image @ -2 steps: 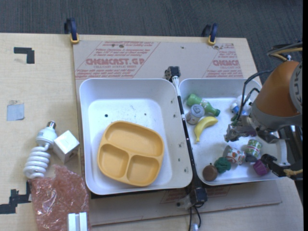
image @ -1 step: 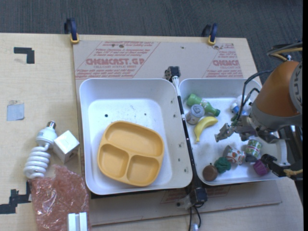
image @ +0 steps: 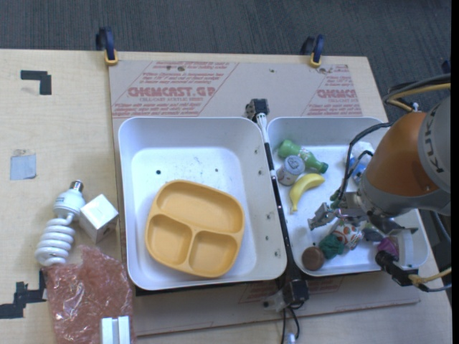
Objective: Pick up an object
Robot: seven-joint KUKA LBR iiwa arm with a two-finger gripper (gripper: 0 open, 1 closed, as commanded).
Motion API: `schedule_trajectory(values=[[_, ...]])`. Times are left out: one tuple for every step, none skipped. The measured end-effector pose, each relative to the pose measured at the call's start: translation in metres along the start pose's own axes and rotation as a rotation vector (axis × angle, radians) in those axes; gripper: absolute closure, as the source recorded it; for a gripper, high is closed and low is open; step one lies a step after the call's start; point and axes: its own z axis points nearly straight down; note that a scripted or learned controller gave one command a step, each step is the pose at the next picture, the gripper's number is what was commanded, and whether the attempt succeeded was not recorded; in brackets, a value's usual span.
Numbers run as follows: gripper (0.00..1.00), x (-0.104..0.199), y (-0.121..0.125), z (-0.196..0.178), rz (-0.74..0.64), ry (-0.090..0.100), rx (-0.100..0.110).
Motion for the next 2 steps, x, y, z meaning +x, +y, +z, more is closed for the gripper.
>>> schedule_trajectory(values=[[1.0, -0.0005, 0.0013, -0.01, 0.002, -0.001, -0.003], [0.0, -0.0005, 0.0013, -0.01, 0.001, -0.001, -0.003]])
